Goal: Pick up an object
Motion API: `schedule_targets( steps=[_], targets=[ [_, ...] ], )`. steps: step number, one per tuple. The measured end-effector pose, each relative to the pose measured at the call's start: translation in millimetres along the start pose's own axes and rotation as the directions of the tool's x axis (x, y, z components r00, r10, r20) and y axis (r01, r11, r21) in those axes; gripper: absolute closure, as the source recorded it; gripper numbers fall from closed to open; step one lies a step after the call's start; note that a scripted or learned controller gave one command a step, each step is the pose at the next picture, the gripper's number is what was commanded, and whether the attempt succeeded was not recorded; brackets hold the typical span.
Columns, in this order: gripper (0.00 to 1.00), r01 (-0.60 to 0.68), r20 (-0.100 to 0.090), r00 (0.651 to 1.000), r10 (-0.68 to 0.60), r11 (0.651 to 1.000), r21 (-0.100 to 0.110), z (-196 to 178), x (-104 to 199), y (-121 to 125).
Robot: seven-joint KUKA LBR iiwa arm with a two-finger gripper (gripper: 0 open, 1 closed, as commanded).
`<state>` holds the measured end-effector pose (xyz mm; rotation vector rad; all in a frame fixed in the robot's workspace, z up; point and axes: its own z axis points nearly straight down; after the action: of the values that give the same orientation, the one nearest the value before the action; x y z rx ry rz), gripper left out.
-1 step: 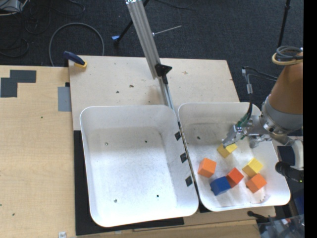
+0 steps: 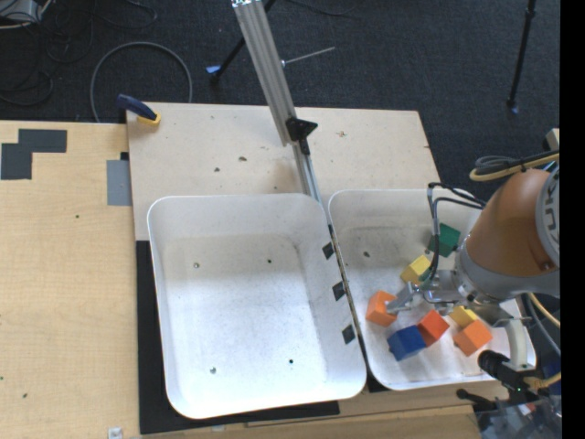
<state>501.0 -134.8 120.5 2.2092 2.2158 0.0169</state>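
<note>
The right bin (image 2: 384, 210) holds several small blocks. An orange block (image 2: 379, 307) lies left of centre, with a blue block (image 2: 407, 343) and a red-orange block (image 2: 434, 326) in front of it. A yellow block (image 2: 419, 268) and a green block (image 2: 447, 240) lie further back. Another orange block (image 2: 473, 337) and a small yellow one (image 2: 463, 315) sit at the right. My gripper (image 2: 413, 296) is low in this bin, amid the blocks, just right of the orange block and below the yellow one. I see no block lifted.
The left bin (image 2: 183, 210) stands beside the right one, sharing a ridge with black clips (image 2: 336, 291). A slanted aluminium post (image 2: 270, 67) rises behind the bins. My arm's orange band (image 2: 516, 227) hangs over the right bin's right edge.
</note>
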Motion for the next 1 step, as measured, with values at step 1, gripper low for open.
schedule_targets(
  steps=[1],
  targets=[
    [0.00,-0.002,0.000,1.000,0.002,1.000,0.009,-233.3,42.7,56.8]
  ],
)
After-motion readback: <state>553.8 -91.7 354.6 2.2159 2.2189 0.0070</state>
